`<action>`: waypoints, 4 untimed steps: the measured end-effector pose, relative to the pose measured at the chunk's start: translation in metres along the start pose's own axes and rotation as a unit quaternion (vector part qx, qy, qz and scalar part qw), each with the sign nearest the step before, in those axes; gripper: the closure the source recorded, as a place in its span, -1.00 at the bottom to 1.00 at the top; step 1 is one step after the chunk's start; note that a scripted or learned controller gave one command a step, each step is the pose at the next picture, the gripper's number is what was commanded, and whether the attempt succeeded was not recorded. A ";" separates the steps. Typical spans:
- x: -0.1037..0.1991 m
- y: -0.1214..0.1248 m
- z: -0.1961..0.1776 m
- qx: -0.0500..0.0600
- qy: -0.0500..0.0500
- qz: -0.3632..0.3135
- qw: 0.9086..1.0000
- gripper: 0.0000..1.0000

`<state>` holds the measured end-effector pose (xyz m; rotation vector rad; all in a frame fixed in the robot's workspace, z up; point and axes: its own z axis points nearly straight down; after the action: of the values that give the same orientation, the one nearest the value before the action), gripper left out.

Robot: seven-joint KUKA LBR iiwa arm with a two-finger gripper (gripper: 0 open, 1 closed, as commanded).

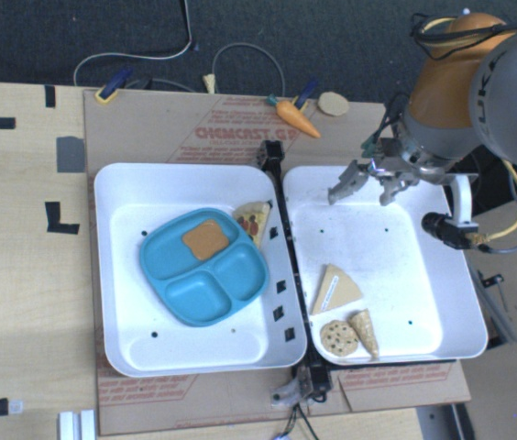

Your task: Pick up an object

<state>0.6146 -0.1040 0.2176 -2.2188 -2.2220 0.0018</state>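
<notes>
Surface (20, 273): pale wood w/ a cardboard sheet under two white plastic bins.

Left bin (121, 337), glossy, shallow. It holds a blue divided plate (205, 269) of smooth hard plastic w/ a flat tan toast slice (206, 238) in its top section. A pizza slice (253, 218) is wedged betw. plate and bin wall.

Right bin (442, 319) has three toy foods near its front-left corner: cheese wedge (335, 289), cookie (338, 337), and ice-cream cone (365, 331) just beside the cookie.

Arm (465, 71), grey w/ orange band, reaches in from the right. The claw (368, 184) hangs over the back of the right bin, fingers spread apart, nothing betw. them, well apart from the toys.

Best target, prob. the cheese wedge: looks light, rigid, slick plastic, not fragile. Take it across the two long straight sides, near the wide end. The tip would likely squirt out. The cookie lies flat, so there's little edge to pinch. The cone is tapered and may roll.

Carrot (296, 117) and a small beige disc (334, 104) lie on the cardboard behind the bins.
</notes>
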 end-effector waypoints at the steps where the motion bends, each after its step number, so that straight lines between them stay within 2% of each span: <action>1: 0.004 -0.013 0.137 0.000 -0.001 0.000 1.000 -1.00; 2: 0.008 0.055 0.132 0.003 -0.003 -0.002 1.000 -1.00; 3: 0.008 0.038 0.132 -0.002 -0.001 0.000 1.000 -1.00; 4: -0.006 0.055 0.132 -0.002 0.000 0.000 1.000 -1.00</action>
<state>0.6696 -0.1101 0.0857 -2.2201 -2.2241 -0.0029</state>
